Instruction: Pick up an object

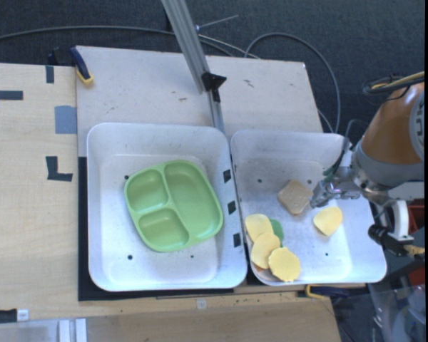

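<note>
In the right bin (357,266) lie a tan, bread-like piece (294,197), a loose yellow piece (328,220) and three yellow round slices (269,249) stacked over a green item (277,229) at the bin's front left. My gripper (323,193) hangs low inside this bin, between the tan piece and the loose yellow piece, close to the tan piece's right edge. Nothing shows between its fingers. The grey arm with its orange band (394,130) comes in from the right.
The left bin (103,191) holds a green three-compartment tray (173,205). A grey metal post (189,38) slants over the bench toward the bins' shared wall. Cables loop across the dark floor behind. A blue and yellow clamp (80,65) sits at the bench's back left.
</note>
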Robot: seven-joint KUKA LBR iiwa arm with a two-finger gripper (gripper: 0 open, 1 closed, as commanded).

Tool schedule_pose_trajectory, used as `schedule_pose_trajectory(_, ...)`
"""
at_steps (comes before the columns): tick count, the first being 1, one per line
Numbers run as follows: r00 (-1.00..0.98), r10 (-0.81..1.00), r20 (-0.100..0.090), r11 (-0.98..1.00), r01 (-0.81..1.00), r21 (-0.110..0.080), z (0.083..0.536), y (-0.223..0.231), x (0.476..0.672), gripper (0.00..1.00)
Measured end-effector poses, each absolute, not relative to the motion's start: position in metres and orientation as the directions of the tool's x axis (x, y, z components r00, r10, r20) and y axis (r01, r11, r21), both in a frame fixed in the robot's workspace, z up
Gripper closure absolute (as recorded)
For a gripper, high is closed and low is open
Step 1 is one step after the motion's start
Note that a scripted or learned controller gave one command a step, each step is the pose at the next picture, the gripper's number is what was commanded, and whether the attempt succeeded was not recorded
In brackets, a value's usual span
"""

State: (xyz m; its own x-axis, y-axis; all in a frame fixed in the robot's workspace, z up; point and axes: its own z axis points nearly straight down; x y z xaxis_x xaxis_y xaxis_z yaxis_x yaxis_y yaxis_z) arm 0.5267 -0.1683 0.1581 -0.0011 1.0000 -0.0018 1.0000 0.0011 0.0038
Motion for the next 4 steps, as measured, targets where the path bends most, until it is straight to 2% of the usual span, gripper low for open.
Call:
schedule_pose_trajectory(2, -0.002, 1.0, -0.001, 0.002, 1.0, 0.004, 0.244, -0.168, 0.535, 1.0)
schedule_pose_trajectory(3, -0.006, 1.0, 0.001, 0.006, 1.0, -0.001, 0.233, -0.121, 0.542, 1.0)
schedule_pose_trajectory(4, -0.008, 1.0, 0.002, 0.008, 1.0, 0.0, 0.237, -0.065, 0.562, 1.0)
